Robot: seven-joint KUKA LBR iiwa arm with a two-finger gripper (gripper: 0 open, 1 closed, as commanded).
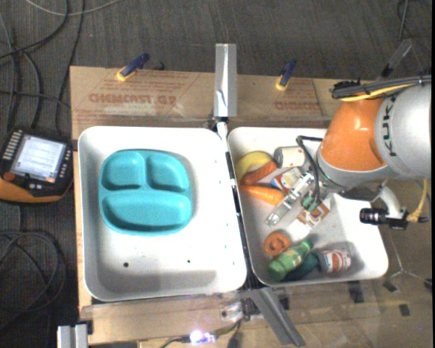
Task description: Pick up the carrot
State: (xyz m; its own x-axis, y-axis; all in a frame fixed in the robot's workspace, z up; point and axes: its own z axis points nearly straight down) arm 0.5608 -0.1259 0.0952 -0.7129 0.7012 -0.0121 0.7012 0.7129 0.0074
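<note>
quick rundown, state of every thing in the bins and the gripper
carrot: lying flat in the right bin, left of the gripper, not held
gripper: low over the right bin, nothing seen between its fingers
blue tray: flat in the left bin, compartments bare
green bottle: on its side
can: on its side by the near wall
yellow fruit: resting in the far left corner
</note>
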